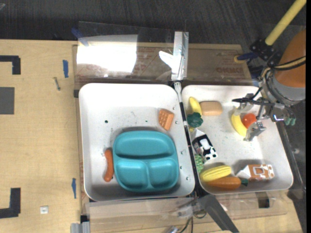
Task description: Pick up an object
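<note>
My gripper (256, 122) hangs over the upper right part of the right bin (282, 152), under the grey wrist with its orange band. A small red toy (248, 119) and a yellow banana-like toy (237, 124) lie right beside it on its left; whether it touches them I cannot tell. Further left in that bin lie a tan bread piece (211, 108) and a yellow and green toy (195, 111). A black and white carton (204, 148) sits lower down. Along the front edge are a corn cob (215, 172), a carrot (225, 182) and an orange and white box (259, 171).
The left bin (92, 130) holds a teal divided plate (145, 160), an orange waffle-like piece (165, 118) and a sausage (108, 164). A clear plastic sheet (126, 57) lies behind the bins. A yellow-handled tool (286, 16) stands at the top right.
</note>
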`<state>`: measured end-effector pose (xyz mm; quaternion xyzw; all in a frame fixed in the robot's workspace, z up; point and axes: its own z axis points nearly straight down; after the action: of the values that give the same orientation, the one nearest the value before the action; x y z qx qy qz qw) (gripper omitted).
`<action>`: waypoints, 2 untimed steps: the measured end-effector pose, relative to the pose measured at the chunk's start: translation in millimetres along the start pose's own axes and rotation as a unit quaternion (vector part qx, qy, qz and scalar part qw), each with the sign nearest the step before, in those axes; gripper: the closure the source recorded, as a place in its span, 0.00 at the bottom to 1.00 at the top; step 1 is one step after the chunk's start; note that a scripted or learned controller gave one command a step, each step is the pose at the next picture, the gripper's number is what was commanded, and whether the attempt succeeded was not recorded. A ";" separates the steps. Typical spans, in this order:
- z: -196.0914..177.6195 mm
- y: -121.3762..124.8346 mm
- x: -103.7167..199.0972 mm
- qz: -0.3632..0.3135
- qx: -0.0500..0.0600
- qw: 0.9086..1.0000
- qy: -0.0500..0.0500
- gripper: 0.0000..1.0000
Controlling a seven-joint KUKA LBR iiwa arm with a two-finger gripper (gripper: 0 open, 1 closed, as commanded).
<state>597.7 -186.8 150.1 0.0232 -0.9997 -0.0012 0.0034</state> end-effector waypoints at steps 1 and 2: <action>47.6 -37.0 -0.6 0.018 0.005 1.000 -0.021 0.00; 44.7 -23.2 24.6 0.070 0.008 0.997 -0.029 0.00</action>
<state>573.9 -211.0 105.5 -0.0472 -0.9985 0.0062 -0.0256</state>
